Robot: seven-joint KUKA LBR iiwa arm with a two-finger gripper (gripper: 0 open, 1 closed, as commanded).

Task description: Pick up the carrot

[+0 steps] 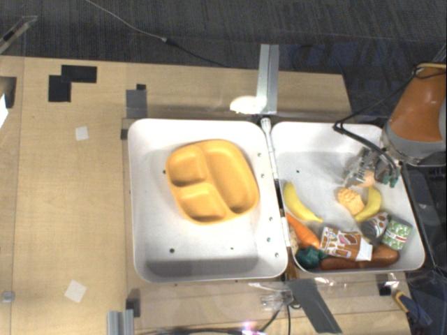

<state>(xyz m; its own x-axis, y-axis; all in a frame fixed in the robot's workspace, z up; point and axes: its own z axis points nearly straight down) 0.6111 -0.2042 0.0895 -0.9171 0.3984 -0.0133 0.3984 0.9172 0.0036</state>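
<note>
Our hand (368,167) hangs over the upper right part of the right bin (314,139), just below the orange band of the arm (419,114). It is small and partly blurred from this slanted camera, so we cannot tell how far it is spread, and we see nothing clearly caught in it. Directly beneath it lies a pale orange snack piece (351,200), touching a short yellow banana (371,204), so our hand sits above those two and not above our target.

The carrot (302,232) lies well apart from the hand, low on the left side of the same bin, tight against the wall that divides the two bins. Its orange body slants downward toward its green top (311,258) in the bin's bottom corner. A longer banana (299,204) lies just above it, and a brown printed carton (344,243) rests just beside it to the right, with a reddish sausage-like piece (357,259) along the bottom wall. A green can (397,233) sits at the right end.

We judge that the clutter has slid toward the lower wall, which crowds the carrot. Reaching it will likely demand a move across the bin, and the wall and carton leave little room on either side.

The left bin (150,208) holds a yellow divided plate (209,180). Both bins rest on the wooden tabletop (63,208).
</note>
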